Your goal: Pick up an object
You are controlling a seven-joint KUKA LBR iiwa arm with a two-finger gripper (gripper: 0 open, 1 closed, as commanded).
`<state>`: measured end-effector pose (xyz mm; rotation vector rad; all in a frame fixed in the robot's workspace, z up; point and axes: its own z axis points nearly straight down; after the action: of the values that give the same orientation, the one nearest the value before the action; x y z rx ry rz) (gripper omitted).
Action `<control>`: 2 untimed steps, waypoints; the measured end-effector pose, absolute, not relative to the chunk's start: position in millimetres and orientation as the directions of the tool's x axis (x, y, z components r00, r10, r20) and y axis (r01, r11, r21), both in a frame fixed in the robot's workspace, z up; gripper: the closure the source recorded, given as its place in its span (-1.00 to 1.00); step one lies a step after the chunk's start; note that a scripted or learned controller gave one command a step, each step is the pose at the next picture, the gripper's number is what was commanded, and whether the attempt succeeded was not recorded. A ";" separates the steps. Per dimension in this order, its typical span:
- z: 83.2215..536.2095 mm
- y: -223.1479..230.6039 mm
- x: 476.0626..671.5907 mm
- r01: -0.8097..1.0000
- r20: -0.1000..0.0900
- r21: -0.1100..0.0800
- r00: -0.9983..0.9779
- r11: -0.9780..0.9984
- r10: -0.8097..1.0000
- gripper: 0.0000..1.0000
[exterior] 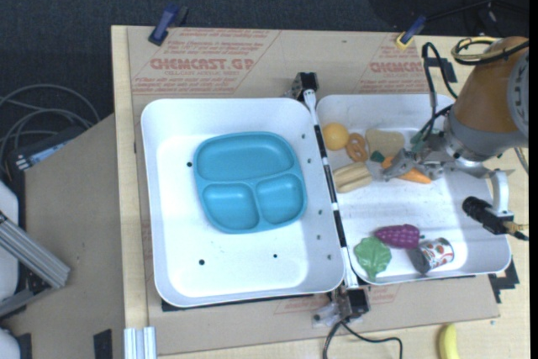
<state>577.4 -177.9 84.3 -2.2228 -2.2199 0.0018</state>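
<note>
My gripper (408, 161) is low in the right bin (471, 265), near its middle back, with the arm's orange band (496, 97) above it to the right. It sits right over an orange carrot (414, 176), which pokes out beneath it. Close by on its left are a small green piece (377, 155), a tan bread slice (385, 138), a pretzel (356, 147), a yellow fruit (335, 135) and a pale bun (353, 176). I cannot see anything lifted off the bin floor.
Purple grapes (397, 236), a green leaf (371, 256) and a small can (433, 254) lie along the right bin's front. The left bin (168, 181) holds a blue divided plate (249, 181). A black divider rail (328, 181) runs between the bins.
</note>
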 end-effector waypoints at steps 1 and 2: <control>78.6 -159.3 653.1 0.998 0.025 -0.062 0.009 -0.007 1.000 -1.00; 80.9 -188.4 661.7 1.000 0.009 -0.025 0.003 -0.003 1.000 -1.00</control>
<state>661.7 -188.4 80.9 -2.2082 -2.2013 0.0178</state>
